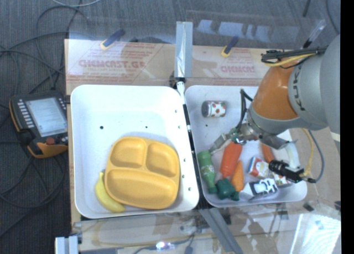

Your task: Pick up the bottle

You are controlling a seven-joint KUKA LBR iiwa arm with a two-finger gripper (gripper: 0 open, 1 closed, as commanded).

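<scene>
Bottle (206, 169), green with a darker green cap end, lies on its side in the right bin (250, 93), tight against that bin's left wall and running toward the near edge. Just to its right lies a carrot (230, 159), and a second, smaller orange piece (238, 177) lies beside that, with a dark green lump (225, 189) at their near ends, close to the bottle's lower end. The gripper (234, 136) hangs over the middle of the right bin, above the top of the carrot and a little to the right of the bottle; its small metal fingers are hard to make out against the clutter, so I cannot tell whether they are spread or pressed together, and nothing can be seen between them. The arm (301, 95), grey with its orange band, comes in from the right over the bin's far right corner. A small white can with red spots (214, 109) lies near the far wall of the right bin, well apart from the bottle. A small red and white carton (256, 166) and a black and white toy (264, 187) lie at the near right. The left bin (110, 100) holds a yellow divided plate (145, 172), with a banana (106, 195) tucked along its near left side. A handheld control pad (37, 120) rests on the floor left of the bench.
</scene>
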